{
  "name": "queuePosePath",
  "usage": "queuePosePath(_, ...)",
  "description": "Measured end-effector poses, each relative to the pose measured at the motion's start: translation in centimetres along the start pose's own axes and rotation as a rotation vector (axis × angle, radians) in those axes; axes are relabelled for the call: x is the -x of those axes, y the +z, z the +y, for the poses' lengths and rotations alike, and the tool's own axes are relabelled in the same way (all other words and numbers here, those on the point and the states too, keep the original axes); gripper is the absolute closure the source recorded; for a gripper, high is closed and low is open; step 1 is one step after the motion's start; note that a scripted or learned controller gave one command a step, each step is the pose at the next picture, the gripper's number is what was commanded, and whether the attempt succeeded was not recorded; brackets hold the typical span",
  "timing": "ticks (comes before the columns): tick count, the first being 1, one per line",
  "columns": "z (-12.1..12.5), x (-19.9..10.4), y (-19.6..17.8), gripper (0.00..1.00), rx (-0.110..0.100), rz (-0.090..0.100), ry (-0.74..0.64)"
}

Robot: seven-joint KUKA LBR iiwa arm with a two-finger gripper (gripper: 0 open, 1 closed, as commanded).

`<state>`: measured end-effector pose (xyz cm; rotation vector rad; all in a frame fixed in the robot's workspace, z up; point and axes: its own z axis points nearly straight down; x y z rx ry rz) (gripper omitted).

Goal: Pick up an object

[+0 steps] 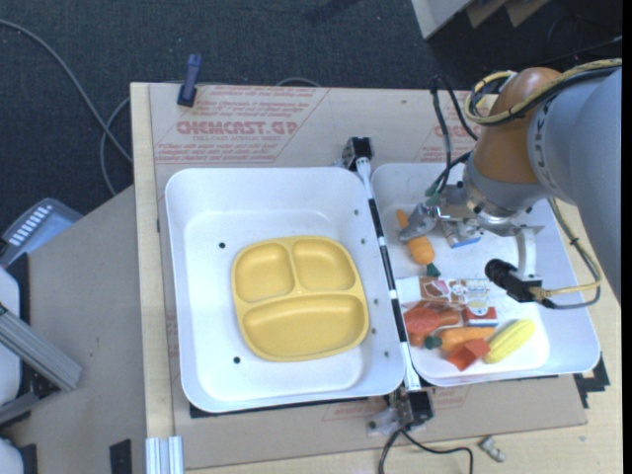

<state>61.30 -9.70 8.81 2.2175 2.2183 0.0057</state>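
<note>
My gripper [434, 221] reaches down into the upper left part of the right bin [568, 265], coming from the right. A small orange toy piece [407, 221] lies just left of it, close to the bin's left wall. An orange round piece [423, 251] sits just below the gripper. Whether either one is touched cannot be made out. Further forward lie a printed red and white packet [464, 292], a salmon-coloured piece [431, 319], an orange carrot [464, 338], a red piece [460, 357] and a yellow corn cob [511, 341].
The left bin [197, 215] holds a yellow divided plate [299, 296]. A blue object [189, 78] lies on the cardboard behind the bins. The arm covers the right bin's back right part.
</note>
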Motion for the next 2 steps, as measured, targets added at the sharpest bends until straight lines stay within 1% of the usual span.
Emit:
queuePosePath(1,0.6,0.0,0.0,0.00,-0.001,-0.001,0.000)
queuePosePath(2,0.8,0.2,-1.2,1.00,0.007,-0.007,0.000)
